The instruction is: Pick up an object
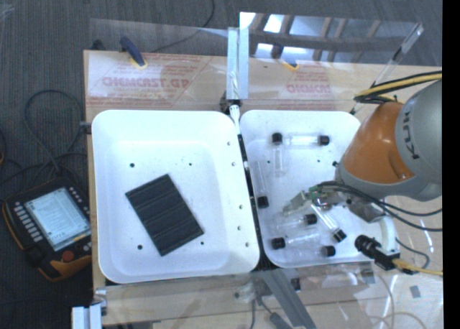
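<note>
Down in the right bin, hand among clear vials.

Matt black ribbed pad, clear glossy tubes, smooth white plastic bins

The bench bears 2 white bins side by side.

teach pendant, blue clamp, cables
</note>
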Robot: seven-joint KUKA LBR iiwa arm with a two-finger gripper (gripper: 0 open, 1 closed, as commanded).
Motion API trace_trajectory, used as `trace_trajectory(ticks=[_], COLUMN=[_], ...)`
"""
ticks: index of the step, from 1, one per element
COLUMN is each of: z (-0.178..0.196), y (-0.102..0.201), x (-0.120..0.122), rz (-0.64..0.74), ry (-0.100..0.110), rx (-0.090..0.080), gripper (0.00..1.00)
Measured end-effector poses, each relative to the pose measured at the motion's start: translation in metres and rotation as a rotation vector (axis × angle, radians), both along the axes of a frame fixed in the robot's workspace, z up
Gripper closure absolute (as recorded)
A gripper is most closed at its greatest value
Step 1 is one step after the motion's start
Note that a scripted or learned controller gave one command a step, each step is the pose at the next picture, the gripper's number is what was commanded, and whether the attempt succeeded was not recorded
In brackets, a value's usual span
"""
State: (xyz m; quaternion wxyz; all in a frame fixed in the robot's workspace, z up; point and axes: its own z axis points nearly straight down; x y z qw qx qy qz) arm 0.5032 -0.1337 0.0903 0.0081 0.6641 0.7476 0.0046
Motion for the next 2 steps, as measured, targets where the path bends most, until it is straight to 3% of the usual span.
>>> trace_trajectory(ticks=[2], z=[-0.0001], y=[0.0000], x=[0.0000], rz=[0.000], ry=[0.000], rx=[0.000], gripper=[0.00])
